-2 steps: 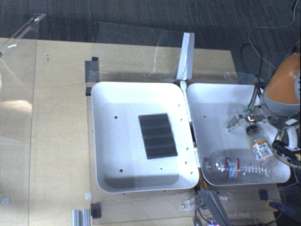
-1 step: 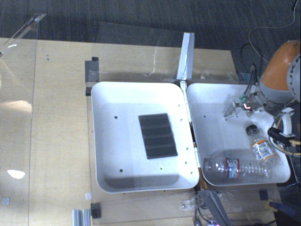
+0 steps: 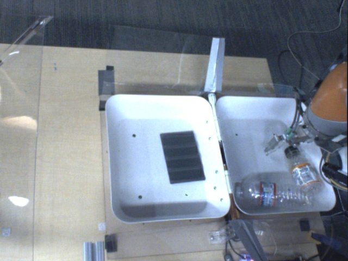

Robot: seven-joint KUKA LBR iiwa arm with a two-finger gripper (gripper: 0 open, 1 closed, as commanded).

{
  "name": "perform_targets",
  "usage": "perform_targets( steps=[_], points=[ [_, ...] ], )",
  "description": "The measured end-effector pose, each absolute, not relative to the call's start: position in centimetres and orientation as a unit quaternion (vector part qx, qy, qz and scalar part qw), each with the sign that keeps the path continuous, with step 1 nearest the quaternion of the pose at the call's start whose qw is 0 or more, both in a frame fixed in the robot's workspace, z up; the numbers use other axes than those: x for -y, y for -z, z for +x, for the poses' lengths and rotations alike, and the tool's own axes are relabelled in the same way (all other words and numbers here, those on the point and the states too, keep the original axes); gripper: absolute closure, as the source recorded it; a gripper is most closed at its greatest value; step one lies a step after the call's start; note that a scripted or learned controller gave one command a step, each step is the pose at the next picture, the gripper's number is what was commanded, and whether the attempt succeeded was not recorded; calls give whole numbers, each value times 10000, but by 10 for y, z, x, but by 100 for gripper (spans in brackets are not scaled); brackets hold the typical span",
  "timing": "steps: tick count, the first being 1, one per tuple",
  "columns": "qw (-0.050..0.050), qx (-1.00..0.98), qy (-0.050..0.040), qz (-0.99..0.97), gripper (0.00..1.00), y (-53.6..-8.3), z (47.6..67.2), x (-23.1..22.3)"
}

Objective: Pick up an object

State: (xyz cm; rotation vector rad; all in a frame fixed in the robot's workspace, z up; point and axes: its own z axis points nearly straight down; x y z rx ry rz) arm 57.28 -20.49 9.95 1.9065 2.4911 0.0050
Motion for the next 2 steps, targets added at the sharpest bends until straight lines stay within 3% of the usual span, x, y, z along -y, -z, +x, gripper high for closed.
perform_targets(
  steps=[1,2],
  points=[
    [44,-8072,-25,5903,0,-88,624,204],
    [31,-8037,-17,5950,0,-109,589,205]
  ],
)
